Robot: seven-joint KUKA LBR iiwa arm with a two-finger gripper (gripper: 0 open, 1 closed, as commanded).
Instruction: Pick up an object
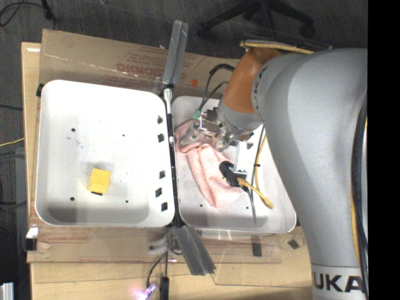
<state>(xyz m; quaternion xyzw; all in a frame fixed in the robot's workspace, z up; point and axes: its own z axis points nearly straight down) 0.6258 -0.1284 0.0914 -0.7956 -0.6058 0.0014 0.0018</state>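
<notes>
A grey robot arm's gripper presses down onto a crumpled pink cloth near the right bin's upper left corner, apparently to grasp it; jaws' state cannot be told.

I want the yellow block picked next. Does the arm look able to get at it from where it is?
Probably yes. The yellow block lies alone in the left bin with nothing over it. The gripper sits above the pink cloth in the right bin, so it must cross the divider.
</notes>
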